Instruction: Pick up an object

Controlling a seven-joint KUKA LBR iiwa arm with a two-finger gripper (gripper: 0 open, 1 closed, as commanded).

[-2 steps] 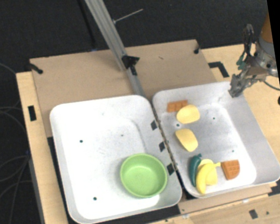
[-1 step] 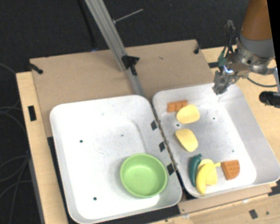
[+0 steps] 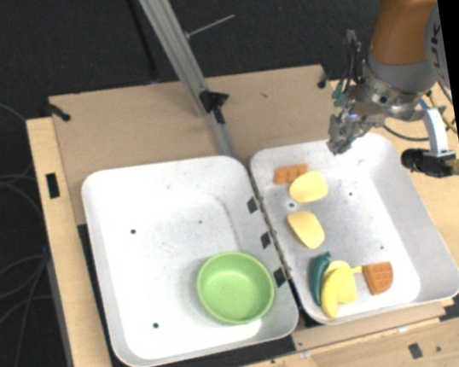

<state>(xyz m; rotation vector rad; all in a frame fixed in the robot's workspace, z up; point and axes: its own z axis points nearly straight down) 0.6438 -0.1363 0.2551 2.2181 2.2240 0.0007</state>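
1. Camera view puts the objects to pick in the right bin (image 3: 391,196): an upper yellow piece (image 3: 308,187) near the bin's far left, touching an orange waffle-like block (image 3: 289,174) just behind it.
2. A second yellow piece (image 3: 307,229) lies just below those two, apart from them.
3. Near the front edge sit a dark green item (image 3: 317,271) and a yellow banana-shaped piece (image 3: 339,285), pressed together, with a second orange block (image 3: 379,277) just to their right.
4. The gripper (image 3: 339,140) hangs over the far edge of the right bin, above and to the right of the upper yellow piece, well apart from the front group.
5. Its fingertips are dark and small against the bin rim; whether they are spread or closed cannot be told, and nothing is seen between them.
6. The grey arm with its orange band (image 3: 401,26) rises behind the gripper toward the upper right.
7. The left bin (image 3: 143,235) holds a green bowl (image 3: 235,286), upright, near its front right corner.
8. Both bins rest side by side on the bench (image 3: 142,123).
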